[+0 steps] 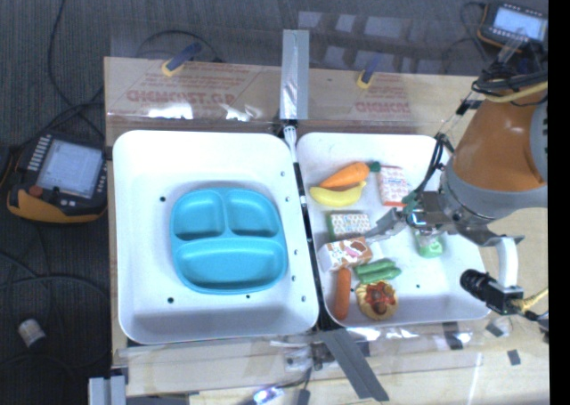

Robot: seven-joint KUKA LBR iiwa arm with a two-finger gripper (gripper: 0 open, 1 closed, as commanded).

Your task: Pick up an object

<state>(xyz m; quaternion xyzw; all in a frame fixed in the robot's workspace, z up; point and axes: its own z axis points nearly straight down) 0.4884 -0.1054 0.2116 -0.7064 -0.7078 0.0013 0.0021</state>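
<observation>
The gripper (392,221) hung low in the right bin (463,301), how far it was parted unclear, nothing visibly held. The nearest toy, a snack packet (346,253), lay just to its lower left, long axis roughly left-right.

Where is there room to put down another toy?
Left bin: bare white floor rings the blue tray, widest near its corners. Right bin: crowded at its left side with carrot, banana and packets; a bare strip lies along the near right, below the gripper.

Toy food (361,225) beside blue tray (229,238)
</observation>
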